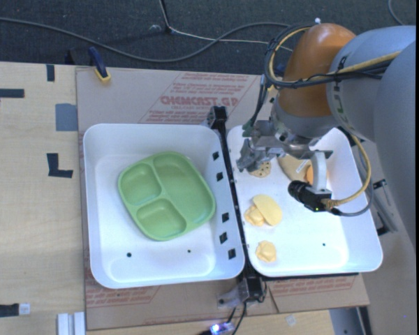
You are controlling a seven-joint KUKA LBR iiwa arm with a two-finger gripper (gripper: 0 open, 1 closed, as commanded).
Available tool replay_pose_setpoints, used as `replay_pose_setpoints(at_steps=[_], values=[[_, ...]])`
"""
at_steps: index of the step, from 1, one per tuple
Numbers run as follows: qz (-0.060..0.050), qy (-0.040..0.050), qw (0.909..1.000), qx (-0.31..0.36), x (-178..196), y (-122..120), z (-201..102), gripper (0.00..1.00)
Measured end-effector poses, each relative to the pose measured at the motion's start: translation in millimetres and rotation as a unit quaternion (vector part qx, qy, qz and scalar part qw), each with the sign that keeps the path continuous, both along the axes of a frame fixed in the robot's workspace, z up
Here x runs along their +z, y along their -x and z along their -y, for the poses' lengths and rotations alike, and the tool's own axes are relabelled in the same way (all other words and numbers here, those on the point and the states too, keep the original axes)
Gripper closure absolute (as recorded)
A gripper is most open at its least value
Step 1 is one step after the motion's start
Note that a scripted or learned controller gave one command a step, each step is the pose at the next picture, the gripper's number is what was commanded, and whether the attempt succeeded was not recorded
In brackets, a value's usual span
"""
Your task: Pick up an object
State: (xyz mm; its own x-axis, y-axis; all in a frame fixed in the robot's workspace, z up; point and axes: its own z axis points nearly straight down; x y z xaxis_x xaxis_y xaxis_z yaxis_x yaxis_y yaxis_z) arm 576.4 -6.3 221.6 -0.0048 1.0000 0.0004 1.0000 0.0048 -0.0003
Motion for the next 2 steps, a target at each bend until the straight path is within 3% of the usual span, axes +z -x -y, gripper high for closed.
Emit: replay_pose_setpoints(at_steps=[2], values=[[-0.001, 0.0002, 1.0, 0.0, 12.2, 10.3, -96.9, 1.0]])
